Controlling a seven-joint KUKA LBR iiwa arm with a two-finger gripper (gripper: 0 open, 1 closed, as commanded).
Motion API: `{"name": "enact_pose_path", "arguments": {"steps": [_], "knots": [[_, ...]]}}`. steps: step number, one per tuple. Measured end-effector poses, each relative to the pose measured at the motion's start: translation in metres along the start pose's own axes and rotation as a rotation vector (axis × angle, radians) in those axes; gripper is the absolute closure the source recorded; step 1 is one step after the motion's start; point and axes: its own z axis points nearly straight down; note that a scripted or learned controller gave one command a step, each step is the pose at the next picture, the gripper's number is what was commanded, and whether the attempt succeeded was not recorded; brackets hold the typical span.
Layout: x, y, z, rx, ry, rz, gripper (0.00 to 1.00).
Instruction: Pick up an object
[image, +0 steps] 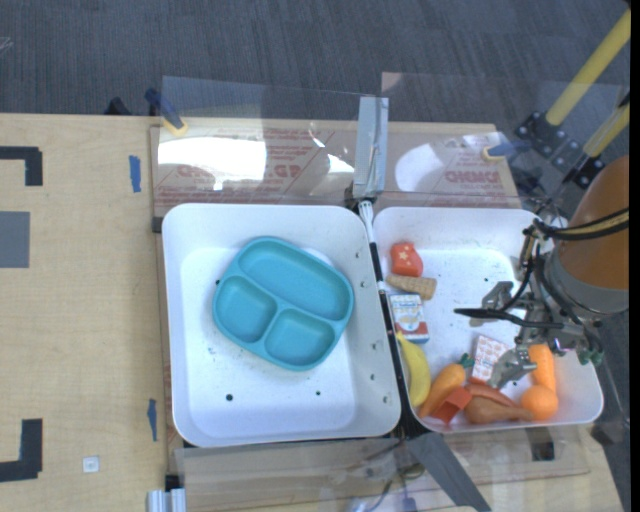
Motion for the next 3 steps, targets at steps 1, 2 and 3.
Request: {"name": "enact_pose_path", "arguments": {"steps": [1, 2, 3], "knots": [[-0.002, 0.018, 0.087, 0.001, -0.005, -0.155, 0.0], [-0.039, -0.072, 0.106, 0.005, -0.009, -0.216, 0.0], [-0.044, -0.07, 0.092, 0.007, -0.023, -0.22, 1.0]]}}
